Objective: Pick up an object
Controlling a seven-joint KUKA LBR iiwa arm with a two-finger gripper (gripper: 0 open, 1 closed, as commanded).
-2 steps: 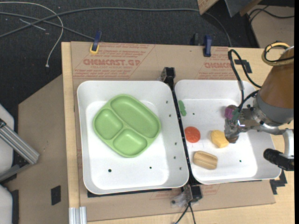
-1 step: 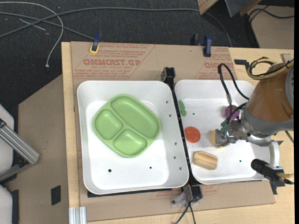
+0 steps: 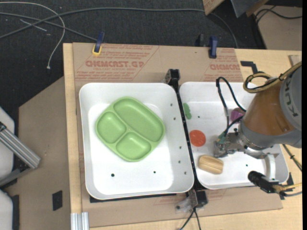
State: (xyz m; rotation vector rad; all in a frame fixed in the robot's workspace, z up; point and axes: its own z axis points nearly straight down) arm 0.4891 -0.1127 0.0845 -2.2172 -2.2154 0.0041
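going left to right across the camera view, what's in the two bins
green divided plate in the left bin → small green piece → orange-red disc → tan bread-like piece → gripper → purple item, partly behind the arm

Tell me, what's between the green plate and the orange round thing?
In the camera view, bare white floor of the left bin, then the bins' touching rims, lie between the green divided plate and the orange disc.
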